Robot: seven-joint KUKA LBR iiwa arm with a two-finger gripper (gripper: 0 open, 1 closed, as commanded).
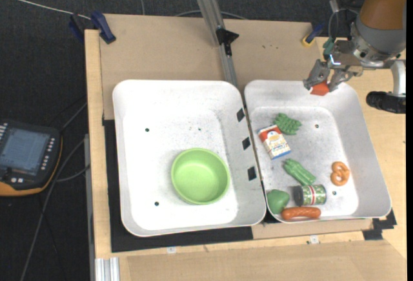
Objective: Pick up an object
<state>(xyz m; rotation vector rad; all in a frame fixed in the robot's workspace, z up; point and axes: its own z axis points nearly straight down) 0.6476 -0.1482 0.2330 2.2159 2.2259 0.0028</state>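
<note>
Camera view showed a small red-orange object [319, 88] pinched between the fingers of the gripper [324, 81], held above the rim of the right bin [361, 144] at about its 12 o'clock edge. The piece was too small for its shape to be made out; its long axis appeared to lie roughly level, running from 9 to 3 o'clock, and no clear front or pointing end could be told. Only a shallow bite seemed to be had, with most of the object hanging below the fingertips, so a slip was judged likely if the arm were swung or jolted; a drop from there could land on the rim and bounce onto the bench [271, 47] rather than back into the bin. Further out, at 6 o'clock from the gripper, a red-and-white carton [275, 142], a green leafy toy [288, 124], a green pickle-like piece [299, 172], a pretzel [340, 173], a can [310, 195] and a sausage [301, 212] were left lying in the right bin. At 8 o'clock, a green bowl [200, 176] sat in the left bin [135, 144].
</note>
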